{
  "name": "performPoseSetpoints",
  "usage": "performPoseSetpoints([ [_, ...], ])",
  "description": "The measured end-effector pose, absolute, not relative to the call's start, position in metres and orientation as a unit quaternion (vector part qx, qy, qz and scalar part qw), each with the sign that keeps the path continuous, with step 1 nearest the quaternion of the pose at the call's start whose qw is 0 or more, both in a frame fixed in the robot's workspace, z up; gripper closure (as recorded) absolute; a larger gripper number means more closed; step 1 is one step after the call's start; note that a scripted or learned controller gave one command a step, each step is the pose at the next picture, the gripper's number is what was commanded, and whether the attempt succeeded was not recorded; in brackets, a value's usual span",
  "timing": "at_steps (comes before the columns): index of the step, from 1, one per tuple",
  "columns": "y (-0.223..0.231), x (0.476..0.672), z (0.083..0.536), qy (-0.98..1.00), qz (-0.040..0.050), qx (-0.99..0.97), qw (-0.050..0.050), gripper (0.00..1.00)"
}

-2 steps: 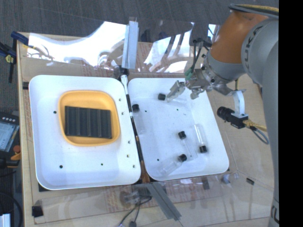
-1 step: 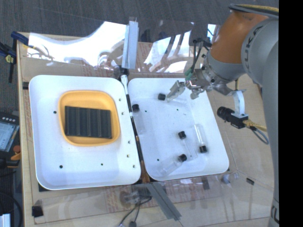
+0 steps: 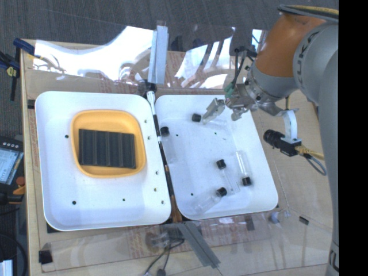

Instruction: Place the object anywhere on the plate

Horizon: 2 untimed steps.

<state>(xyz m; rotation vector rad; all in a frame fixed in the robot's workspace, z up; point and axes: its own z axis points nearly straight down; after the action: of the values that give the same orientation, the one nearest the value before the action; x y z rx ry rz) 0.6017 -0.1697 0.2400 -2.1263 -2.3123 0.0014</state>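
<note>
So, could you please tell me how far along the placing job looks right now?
Nothing looks placed yet: the yellow plate in the left bin carries only its dark ridged insert. The pincer hovers over the right bin, where clear vials lie. Grasping and carrying across remain.

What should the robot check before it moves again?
1. Plate sits in the left bin: ok.
2. Room on the plate: the dark ridged insert lies there, the yellow rim is bare: ok.
3. Objects to pick: clear vials with black caps lie in the right bin: ok.
4. Gripper is above the right bin's far edge: ok.
5. Something held between the jaws: nothing seen there: not ok.
6. Gripper over a vial: the nearest cap lies just beside it: cannot tell.
</note>
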Motion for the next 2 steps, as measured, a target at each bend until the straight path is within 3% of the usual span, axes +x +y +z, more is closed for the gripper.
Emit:
performPoseSetpoints([
  [2,-0.1697,0.6017,0.24,-0.736,0.0005,-0.677,0.0,0.0],
])
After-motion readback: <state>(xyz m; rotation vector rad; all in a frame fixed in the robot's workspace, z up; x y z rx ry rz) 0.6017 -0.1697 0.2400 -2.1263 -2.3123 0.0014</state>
